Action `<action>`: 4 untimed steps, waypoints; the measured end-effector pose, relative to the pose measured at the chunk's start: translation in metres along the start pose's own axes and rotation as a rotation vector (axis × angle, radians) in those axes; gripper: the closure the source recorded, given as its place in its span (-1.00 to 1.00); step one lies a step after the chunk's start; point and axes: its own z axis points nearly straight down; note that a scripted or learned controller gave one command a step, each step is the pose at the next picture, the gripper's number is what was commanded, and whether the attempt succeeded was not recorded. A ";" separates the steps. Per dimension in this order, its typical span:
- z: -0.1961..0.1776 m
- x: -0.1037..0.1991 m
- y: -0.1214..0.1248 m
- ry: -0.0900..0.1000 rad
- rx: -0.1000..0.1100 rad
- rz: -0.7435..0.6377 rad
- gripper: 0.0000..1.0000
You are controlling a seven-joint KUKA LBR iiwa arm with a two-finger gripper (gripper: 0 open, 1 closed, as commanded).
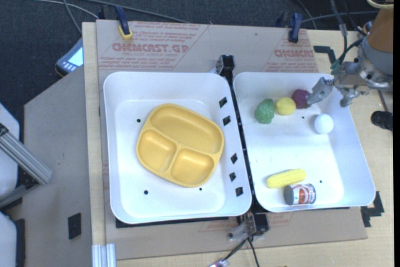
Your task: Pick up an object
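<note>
The dark purple, plum-like fruit [301, 97] lies at the far side of the right bin [350, 166], touching the yellow ball [285, 105] and nearest the gripper [331, 90]; I would drop straight over it and close from the sides clear of that ball. It looks small, round, smooth, likely to roll. The gripper hangs just beside it, fingers spread and holding nothing

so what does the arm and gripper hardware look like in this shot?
The gripper is light grey metal, with slim angular parts sticking out toward the bin from a boxy silver wrist block. Above it sits a rounded grey arm housing with an orange band. Dark cables run along the arm at the bench's right side.
</note>
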 end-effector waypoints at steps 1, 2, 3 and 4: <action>-0.009 0.001 0.003 -0.003 -0.015 -0.003 -1.00; 0.049 0.007 -0.003 -0.001 -0.009 -0.004 -1.00; 0.094 0.011 0.005 -0.001 -0.013 -0.005 -1.00; 0.116 0.012 0.005 -0.002 -0.012 -0.005 -1.00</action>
